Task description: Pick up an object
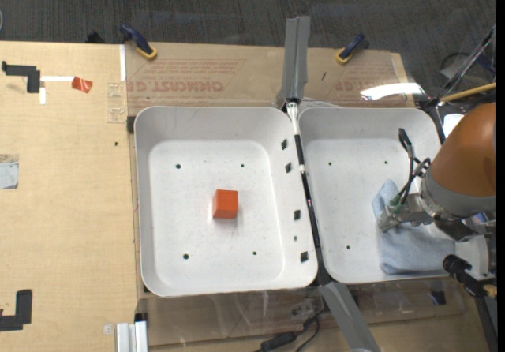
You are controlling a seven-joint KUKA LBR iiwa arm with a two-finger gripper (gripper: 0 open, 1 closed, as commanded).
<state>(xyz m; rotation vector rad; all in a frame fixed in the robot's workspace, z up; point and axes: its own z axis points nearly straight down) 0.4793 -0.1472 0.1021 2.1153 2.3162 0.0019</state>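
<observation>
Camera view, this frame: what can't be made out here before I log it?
- Gripper: the arm's wrist and cables cover its fingers, so open or shut is unclear.
- Pale blue cloth in the right bin: the arm hides its right part; whether it is gripped is unclear.
- Arm: cut off by the right edge.
- Orange block in the left bin: plainly visible, untouched.

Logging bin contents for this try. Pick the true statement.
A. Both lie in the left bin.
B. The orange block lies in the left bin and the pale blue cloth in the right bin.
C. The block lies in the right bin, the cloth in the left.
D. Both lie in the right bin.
B: the orange block sits near the middle of the left bin, while the pale blue cloth lies in the right bin, by the gripper.
</observation>
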